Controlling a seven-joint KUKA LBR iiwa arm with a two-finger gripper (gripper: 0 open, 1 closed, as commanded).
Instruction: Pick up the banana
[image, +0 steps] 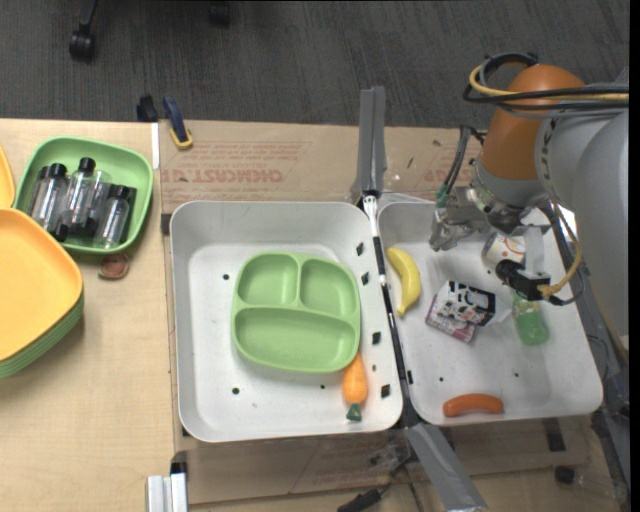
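Bins: two white ones side by side on the bench (250, 150) — left bin (200, 330), right bin (570, 370).
Banana: one (404, 279), lying in the right bin by its left wall, lengthwise along the wall, untouched.
Arm: one (590, 150), grey with an orange band, reaching in from the right above the right bin's far end.
Tool: one (447, 228), hanging over the far left part of the right bin, just beyond the banana's far tip; nothing is held in it, and how far it stands open I cannot tell from here.
Right bin, other things: one patterned packet (460, 309) near the middle, one pale green bottle (531, 325) to its right, one orange sausage-shaped piece (473, 404) by the near wall — four things in all with the banana.
Left bin: one green divided plate (296, 313) with three sections, and one carrot (354, 385) touching the plate's near right corner.
Bench, left side: one green tray (40, 160) holding several small dark-capped bottles (80, 200) — I count about five — and a stack of orange plates (35, 290) at the edge.
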